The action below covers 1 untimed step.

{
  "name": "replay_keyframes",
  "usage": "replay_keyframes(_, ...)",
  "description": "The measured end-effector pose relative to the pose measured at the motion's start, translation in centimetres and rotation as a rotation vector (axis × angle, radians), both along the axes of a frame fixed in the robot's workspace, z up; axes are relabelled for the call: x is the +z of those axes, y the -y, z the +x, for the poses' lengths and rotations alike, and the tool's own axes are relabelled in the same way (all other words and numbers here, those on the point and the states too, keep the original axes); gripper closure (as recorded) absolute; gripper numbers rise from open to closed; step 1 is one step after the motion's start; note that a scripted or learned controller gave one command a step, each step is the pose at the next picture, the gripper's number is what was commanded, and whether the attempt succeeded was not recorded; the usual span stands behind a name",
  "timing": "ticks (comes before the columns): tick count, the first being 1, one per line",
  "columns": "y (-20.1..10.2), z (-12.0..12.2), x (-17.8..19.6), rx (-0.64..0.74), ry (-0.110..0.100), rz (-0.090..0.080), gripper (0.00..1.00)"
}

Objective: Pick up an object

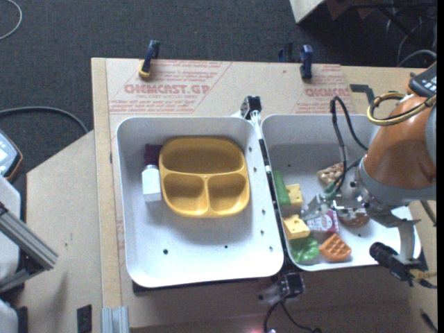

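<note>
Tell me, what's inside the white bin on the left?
The left bin holds a yellow divided tray whose three compartments look bare, a small white bottle against the tray's left side, and something dark purple just behind the bottle. Whatever lies under the tray is covered.

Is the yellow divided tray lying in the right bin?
No. The yellow divided tray lies in the left bin, beside a small white bottle; the right bin holds toy food pieces.
</note>
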<state>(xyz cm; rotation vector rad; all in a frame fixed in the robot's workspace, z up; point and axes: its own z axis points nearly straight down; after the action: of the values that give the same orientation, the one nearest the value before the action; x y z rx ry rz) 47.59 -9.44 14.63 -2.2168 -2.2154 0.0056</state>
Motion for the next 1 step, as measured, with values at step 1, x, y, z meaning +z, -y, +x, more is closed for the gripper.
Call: replay_keyframes(1,0.03,0.27,-5.67,-0.002,0.021,-0.004,0.00)
